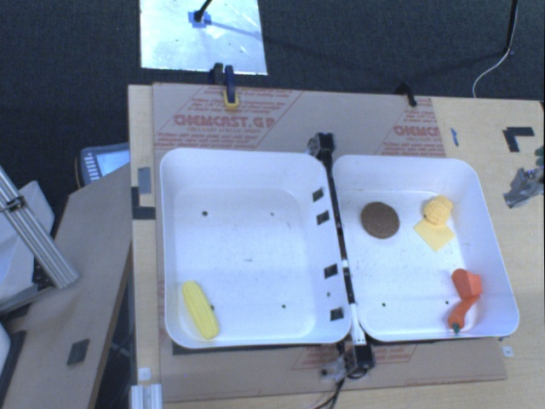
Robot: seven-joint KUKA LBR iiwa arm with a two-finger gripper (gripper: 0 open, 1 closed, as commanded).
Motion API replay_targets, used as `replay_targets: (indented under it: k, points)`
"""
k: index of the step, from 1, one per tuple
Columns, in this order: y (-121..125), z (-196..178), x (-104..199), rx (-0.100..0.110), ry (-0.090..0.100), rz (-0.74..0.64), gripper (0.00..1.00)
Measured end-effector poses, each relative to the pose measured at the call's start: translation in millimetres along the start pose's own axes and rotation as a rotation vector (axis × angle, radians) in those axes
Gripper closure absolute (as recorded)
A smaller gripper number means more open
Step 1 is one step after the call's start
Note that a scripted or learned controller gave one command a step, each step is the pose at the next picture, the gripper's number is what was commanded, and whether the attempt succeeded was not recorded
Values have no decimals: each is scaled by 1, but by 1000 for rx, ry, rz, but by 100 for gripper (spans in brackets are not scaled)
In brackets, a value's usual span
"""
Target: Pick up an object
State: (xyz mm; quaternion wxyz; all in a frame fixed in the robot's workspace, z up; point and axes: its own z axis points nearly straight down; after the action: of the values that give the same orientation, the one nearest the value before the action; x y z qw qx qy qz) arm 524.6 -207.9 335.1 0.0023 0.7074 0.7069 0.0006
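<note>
The left bin [247, 173] holds a yellow corn cob [200, 309] near its front left corner. In the right bin [400, 173] a round brown patty [380, 220] lies toward the back. Right of it sit a small bumpy yellow piece [438, 210] and a flat yellow slice [435, 233], touching each other. An orange carrot [464, 296] rests in the front right corner. My gripper [524, 186] shows as a grey metal part at the view's right edge, outside the right bin and apart from every object.
Both bins stand on a brown board [281, 118] held by clamps [228, 83] at the back. A metal plate [203, 24] lies behind the bench. A grey rail [34, 237] stands at the left.
</note>
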Motion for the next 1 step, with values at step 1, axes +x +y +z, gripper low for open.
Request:
replay_targets:
  k: [1]
  points:
    - [-6,-1,2,2,1,-2,100]
